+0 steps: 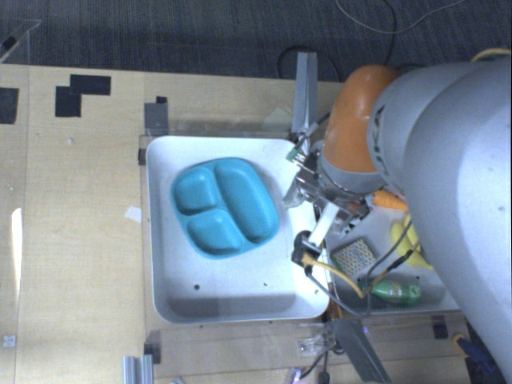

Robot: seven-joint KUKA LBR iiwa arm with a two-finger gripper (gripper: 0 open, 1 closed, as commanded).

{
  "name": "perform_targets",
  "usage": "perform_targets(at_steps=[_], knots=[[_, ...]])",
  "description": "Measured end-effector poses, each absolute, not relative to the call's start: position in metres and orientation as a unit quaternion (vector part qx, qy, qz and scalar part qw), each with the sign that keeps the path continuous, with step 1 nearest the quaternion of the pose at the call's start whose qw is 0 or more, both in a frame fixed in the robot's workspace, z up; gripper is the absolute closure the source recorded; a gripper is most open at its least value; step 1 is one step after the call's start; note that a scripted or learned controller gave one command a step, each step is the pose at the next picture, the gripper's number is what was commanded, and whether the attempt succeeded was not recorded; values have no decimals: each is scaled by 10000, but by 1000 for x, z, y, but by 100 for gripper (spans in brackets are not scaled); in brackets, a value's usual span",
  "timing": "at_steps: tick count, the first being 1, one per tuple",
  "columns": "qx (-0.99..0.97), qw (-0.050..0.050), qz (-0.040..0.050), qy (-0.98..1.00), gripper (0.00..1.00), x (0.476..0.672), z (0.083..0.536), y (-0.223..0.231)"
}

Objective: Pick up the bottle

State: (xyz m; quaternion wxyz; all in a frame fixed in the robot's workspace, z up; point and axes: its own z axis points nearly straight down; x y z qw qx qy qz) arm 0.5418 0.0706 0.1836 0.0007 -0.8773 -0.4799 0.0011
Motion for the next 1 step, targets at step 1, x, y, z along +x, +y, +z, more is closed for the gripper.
perform_targets(at_steps=[1], knots=[[-8932, -103, -106, -4494, 0, 545, 151, 91]])
